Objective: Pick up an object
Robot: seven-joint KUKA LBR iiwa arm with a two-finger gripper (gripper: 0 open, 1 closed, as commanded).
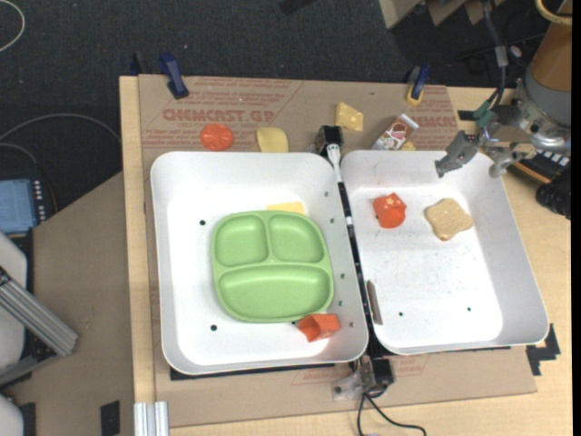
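Camera view gives us two candidates in the right bin [508, 271]: a red tomato-like piece [389, 210] toward its ten o'clock corner and a tan slice of bread [448, 218] just beside it at three o'clock, both lying loose on the white floor and apart from each other. At one o'clock from the bread we see the gripper [475, 153] above the bin's far rim, its fingers spread wide with nothing between them.

We find the left bin [177, 243] holding a green divided plate [270, 266] at its centre, a yellow block [286, 208] touching the plate's twelve o'clock edge, and an orange block [318, 326] at the plate's five o'clock edge.

Beyond the bins, on the cardboard sheet [272, 98], we count an orange round piece [217, 136], a pale yellow lump [271, 140], a cheese wedge [349, 116] and a small carton [393, 134].
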